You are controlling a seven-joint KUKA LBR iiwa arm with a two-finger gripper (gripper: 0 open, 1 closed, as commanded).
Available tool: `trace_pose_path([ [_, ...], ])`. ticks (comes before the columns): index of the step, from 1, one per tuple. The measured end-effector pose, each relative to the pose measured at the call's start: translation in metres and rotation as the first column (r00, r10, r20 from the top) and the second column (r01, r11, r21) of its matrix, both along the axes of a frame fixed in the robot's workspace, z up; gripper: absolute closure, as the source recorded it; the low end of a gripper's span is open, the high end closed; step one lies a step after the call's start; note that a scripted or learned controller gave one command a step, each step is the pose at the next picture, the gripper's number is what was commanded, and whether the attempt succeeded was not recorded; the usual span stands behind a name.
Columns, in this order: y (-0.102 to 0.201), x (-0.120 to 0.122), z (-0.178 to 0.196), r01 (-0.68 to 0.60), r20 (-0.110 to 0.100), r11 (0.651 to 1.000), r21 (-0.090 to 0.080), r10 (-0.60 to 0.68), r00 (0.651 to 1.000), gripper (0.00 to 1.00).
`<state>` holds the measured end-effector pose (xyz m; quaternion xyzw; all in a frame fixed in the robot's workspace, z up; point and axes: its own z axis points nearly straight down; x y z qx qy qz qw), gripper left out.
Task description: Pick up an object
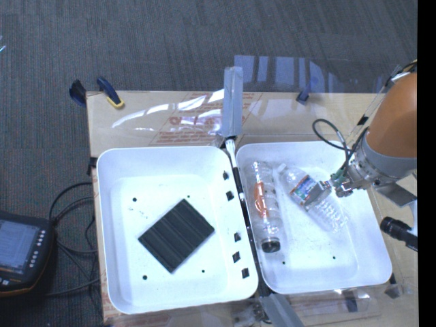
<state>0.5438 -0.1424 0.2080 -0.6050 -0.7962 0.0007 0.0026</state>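
Camera view: white bins [109, 182] on wooden bench [157, 118], grey carpet [136, 33].

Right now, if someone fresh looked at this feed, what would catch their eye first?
Probably the dark ribbed slab, lying at a slant in the middle of the left bin, stark against the white. Next, the two clear plastic bottles in the right bin: one lies lengthwise near the divider, the other lies crosswise beside it. The gripper sits right at that second bottle, under the arm's orange band.
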Motion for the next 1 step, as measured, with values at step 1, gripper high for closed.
trace_pose_path([
  [1,-0.0313,0.0561,-0.1138,-0.101,0.004,0.995,0.0,0.101,0.995,0.0],
])
